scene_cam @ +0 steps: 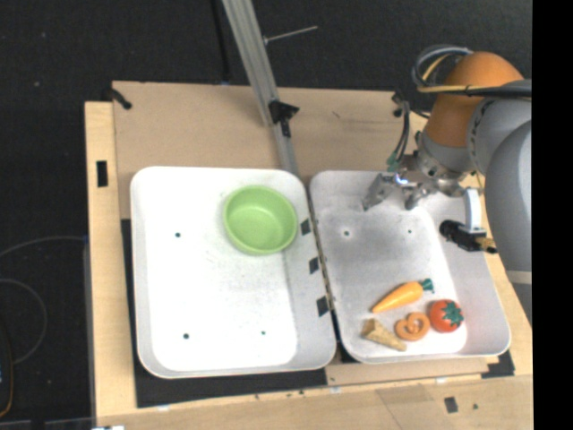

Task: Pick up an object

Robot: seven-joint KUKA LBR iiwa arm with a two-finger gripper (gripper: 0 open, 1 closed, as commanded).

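My gripper [392,197] hangs over the far end of the right bin [358,240], open, with nothing between its fingers. Toward the near right corner of that bin lie an orange carrot [400,295], a red tomato [445,315], a small orange ring-shaped piece [412,326] and a tan piece [383,333]. All of them lie well nearer the front than the gripper. A green bowl [260,220] stands upright in the far right part of the left bin [179,330].
A grey metal post [255,61] rises at a slant from behind the bins, ending close to the far edge between them. The bins sit side by side on a wooden bench [197,115].
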